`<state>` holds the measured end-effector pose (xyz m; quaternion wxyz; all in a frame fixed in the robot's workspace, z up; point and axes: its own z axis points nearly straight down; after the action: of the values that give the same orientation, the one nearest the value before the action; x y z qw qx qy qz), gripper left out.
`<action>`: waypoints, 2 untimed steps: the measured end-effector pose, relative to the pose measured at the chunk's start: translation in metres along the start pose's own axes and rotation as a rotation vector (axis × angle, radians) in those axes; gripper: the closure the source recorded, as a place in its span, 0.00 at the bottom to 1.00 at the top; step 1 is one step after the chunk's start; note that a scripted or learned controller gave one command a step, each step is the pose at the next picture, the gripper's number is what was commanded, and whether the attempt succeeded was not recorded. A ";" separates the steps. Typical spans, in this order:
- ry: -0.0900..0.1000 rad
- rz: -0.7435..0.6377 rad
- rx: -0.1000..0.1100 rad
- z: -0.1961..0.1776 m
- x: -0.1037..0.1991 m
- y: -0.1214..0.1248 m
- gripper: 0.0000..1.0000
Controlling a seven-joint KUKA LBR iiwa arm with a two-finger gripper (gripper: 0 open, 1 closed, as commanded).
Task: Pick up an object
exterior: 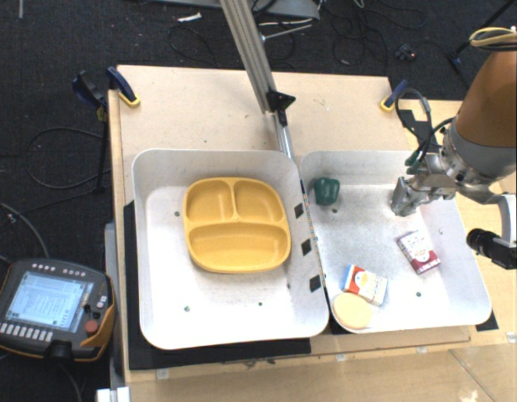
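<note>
In the right bin (459, 304) lie a small green cup (327, 191) at the back left, a red and white box (418, 251) to the right of the middle, a white, orange and blue packet (365, 284) near the front, and a round tan disc (354, 311) on the front left rim. My gripper (404, 201) hangs over the back right of this bin, just above and behind the red and white box. Nothing shows between its tips. A yellow divided plate (237, 224) lies in the left bin (157, 308).
The grey arm with its orange band (493, 99) comes in over the right bin's right side. A slanted metal pole (254, 48) rises behind the wall between the bins. A teach pendant (49, 308) lies off the bench at the lower left. Clamps sit on the bench's back corners.
</note>
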<state>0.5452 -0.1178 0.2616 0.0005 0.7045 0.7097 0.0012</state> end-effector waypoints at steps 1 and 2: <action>0.000 -0.001 0.001 0.006 0.057 0.023 1.00; 0.000 -0.001 0.001 0.004 0.117 0.036 1.00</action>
<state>0.5799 -0.0004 0.2579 0.0001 0.7040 0.7102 0.0011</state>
